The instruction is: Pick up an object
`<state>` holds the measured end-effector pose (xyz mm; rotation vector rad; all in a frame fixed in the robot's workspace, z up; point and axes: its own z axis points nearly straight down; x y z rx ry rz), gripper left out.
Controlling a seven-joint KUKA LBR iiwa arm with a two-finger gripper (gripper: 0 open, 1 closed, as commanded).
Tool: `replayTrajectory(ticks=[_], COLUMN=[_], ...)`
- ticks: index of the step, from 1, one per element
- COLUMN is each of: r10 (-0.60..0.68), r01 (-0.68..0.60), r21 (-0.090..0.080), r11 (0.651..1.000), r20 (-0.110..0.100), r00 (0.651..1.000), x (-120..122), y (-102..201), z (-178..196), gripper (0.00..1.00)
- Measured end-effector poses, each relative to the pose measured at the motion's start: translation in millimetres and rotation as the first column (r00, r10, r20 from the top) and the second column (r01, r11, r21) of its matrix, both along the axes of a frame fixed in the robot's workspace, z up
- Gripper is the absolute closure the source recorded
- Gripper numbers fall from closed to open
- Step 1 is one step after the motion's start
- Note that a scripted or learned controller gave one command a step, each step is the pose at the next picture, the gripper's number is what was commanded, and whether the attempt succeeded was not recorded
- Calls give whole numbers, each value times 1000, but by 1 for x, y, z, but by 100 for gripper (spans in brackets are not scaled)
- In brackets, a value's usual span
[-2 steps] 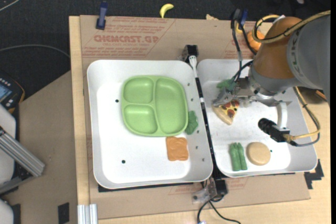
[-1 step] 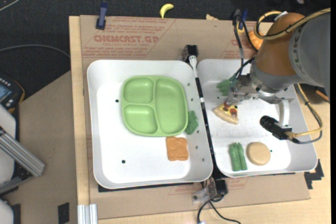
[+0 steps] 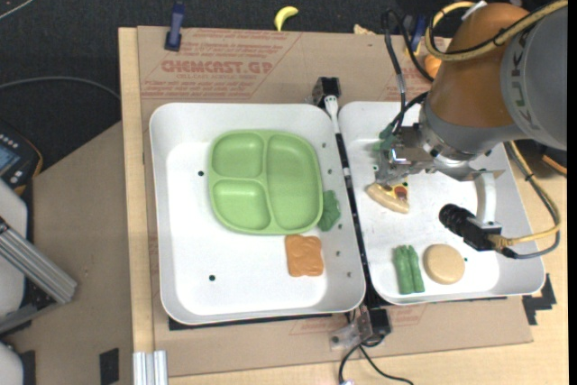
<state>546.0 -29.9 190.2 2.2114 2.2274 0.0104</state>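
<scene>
In the right bin, my gripper hangs low over the bin's left part, under the grey and orange arm. A pizza-slice toy lies directly below and just in front of the gripper tip; whether they touch is hidden. Near the bin's front edge lie a green bean pod and, to its right, a round beige cookie.
The left bin holds a green divided plate, an orange waffle piece and a small dark green item at the plate's right edge. A black fitting with a yellow cable hangs off the arm above the cookie.
</scene>
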Motion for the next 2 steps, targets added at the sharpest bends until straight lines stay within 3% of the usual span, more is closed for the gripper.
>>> replayTrajectory(ticks=[1, 2], r10=[4, -12], r01=[-4, 12], r21=[2, -5], r11=[1000, 1000], r20=[0, 17], r00=[1000, 1000], x=[-10, 20], y=[86, 23], z=[53, 215], gripper=[100, 100])
